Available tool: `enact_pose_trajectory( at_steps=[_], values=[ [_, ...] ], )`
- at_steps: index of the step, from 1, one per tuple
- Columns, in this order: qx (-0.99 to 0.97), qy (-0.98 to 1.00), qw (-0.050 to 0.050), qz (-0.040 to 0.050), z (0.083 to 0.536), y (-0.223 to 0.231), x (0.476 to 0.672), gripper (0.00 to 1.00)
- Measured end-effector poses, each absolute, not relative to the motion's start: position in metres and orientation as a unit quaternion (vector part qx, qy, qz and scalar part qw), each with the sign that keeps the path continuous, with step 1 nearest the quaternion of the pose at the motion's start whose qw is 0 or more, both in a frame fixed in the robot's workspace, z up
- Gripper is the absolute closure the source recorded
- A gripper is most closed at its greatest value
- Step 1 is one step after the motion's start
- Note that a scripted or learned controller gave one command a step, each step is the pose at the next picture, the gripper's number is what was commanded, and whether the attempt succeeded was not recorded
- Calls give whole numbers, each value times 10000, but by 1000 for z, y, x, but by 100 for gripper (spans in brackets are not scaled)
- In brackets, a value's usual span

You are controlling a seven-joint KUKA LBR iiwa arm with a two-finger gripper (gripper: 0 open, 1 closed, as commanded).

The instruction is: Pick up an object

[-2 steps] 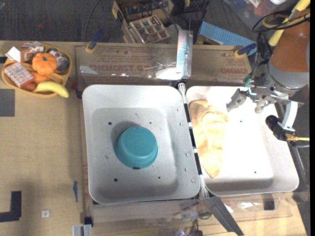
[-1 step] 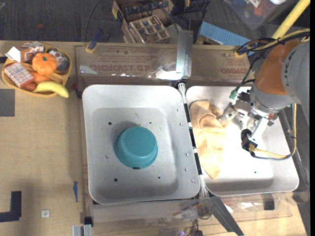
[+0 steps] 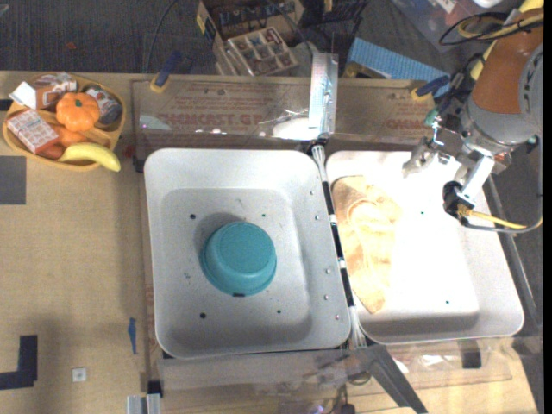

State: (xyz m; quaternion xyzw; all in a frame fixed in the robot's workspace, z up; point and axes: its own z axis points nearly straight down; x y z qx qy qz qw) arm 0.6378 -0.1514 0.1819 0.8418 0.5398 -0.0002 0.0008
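Teal bowl (image 3: 240,258): I see it upside down on the floor of the left bin (image 3: 164,188), a little left of centre; nothing touches it
Tan cloth (image 3: 369,235): crumpled along the left side of the right bin (image 3: 448,304), running from near the back wall towards the front; it lies just beside the wall shared with the left bin
Arm (image 3: 509,80): grey with an orange band, coming in from the right over the back right corner of the right bin
Gripper (image 3: 440,166): I see it above the back right part of the right bin, well apart from the bowl and near, but not touching, the cloth; I cannot tell from here whether the claw is open or closed; nothing visible between it
Yellow cable (image 3: 496,222): loops from the wrist over the right rim of the right bin
Bench: wooden surface to the left; a shallow dish (image 3: 17,136) at its back left corner holds an orange toy pumpkin (image 3: 78,112), a banana (image 3: 90,153) and small boxes
Behind the bins: a cardboard wall (image 3: 216,110) with clear plastic wrapping
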Motion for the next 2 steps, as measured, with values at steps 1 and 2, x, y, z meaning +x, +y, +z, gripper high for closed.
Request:
enact_pose_trajectory(
  at_steps=[1, 2],
  values=[
    [7820, 6233, -7, -7, 173, -157, 634, 0],
    [6749, 7379, 31, 24, 90, -141, 641, 0]
  ],
)
